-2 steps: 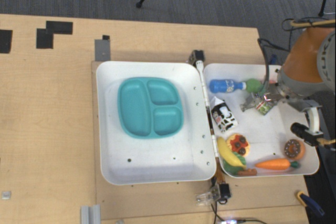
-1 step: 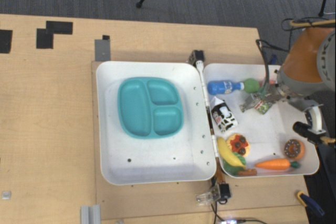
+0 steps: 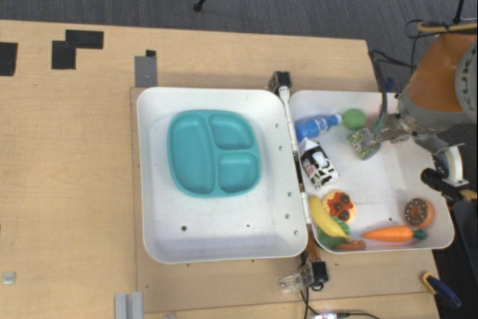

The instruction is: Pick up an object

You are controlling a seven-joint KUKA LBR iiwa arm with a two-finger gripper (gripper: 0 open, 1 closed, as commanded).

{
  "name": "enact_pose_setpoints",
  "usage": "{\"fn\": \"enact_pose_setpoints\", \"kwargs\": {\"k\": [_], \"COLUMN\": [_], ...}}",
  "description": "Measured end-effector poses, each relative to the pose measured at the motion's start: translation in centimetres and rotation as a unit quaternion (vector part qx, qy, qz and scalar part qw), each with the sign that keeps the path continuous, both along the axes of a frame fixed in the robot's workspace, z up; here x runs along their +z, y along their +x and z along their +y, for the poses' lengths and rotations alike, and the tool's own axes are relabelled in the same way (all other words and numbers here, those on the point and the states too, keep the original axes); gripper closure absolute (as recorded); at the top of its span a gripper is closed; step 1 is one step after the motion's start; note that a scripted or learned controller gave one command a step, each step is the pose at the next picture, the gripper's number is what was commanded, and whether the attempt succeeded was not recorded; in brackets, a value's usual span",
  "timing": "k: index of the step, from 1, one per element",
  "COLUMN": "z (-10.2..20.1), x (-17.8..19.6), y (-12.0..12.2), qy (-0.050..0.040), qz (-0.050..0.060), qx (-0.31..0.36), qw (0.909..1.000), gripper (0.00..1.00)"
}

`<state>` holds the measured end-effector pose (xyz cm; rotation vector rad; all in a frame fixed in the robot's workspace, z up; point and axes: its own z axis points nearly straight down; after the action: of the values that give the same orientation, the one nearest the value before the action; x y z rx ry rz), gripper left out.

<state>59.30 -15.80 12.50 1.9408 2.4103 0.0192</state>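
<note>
The right bin (image 3: 388,175) holds several small objects. A blue bottle (image 3: 317,125) and a green ball (image 3: 355,118) lie at its far left. A black-and-white toy (image 3: 318,165) rests by the left wall. At the near edge lie a yellow banana (image 3: 326,219), a red and green item (image 3: 340,204), an orange carrot (image 3: 388,234) and a brown doughnut (image 3: 418,211). My gripper (image 3: 365,143) is low in the far part of this bin, just below and right of the green ball, with a greenish patterned shape at its tip.
The left bin (image 3: 216,235) holds a teal divided plate (image 3: 214,153). The grey arm with its orange band (image 3: 441,75) reaches in over the right bin's far right corner. A metal divider (image 3: 293,153) runs between the two bins.
</note>
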Motion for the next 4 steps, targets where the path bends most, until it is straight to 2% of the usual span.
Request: {"fn": "enact_pose_setpoints", "kwargs": {"k": [1,2,3,4], "z": [1.0,1.0,-3.6,-4.9], "x": [-3.8,-3.8,-4.0,-4.0], "y": [-6.0,-6.0,0.3,4.9], "qy": [0.0116,0.0114,0.0111,0.0116], "qz": [0.016,0.017,0.019,0.033], "qx": [-0.106,-0.106,-0.095,0.042], "qw": [0.9942,0.9941,0.9952,0.9985], "gripper": [1.00,0.00,0.00,0.00]}}
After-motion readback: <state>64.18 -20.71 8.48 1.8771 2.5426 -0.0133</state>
